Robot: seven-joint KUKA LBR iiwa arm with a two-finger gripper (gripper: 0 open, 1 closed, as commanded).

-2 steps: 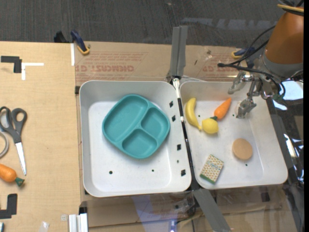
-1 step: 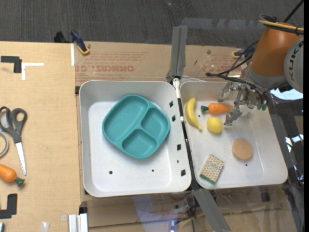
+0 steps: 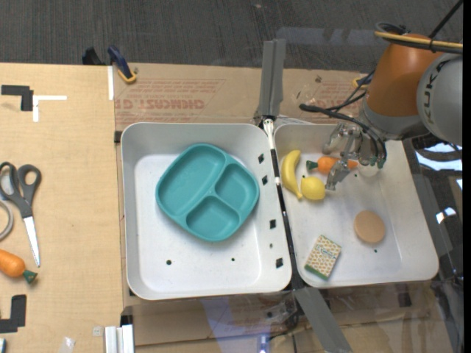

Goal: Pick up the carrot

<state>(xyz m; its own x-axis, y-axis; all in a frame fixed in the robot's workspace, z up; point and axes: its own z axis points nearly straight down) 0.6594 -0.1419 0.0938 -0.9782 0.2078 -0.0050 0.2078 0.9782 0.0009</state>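
An orange carrot [image 3: 324, 165] with a green tip lies in the right bin [image 3: 412, 263], just right of the banana [image 3: 291, 172] and the lemon [image 3: 313, 189]. My gripper [image 3: 344, 166] is down over the carrot's right end, and orange shows through its metal parts. The gripper body covers that end of the carrot, so the grip itself is hidden. The arm with its orange band [image 3: 401, 72] reaches in from the upper right.
A round tan disc [image 3: 369, 226] and a small green-patterned packet [image 3: 322, 257] lie in the right bin's front half. A teal divided plate [image 3: 208, 191] sits in the left bin [image 3: 140, 271]. On the bench at left are scissors [image 3: 22, 201] and a second carrot [image 3: 11, 264].
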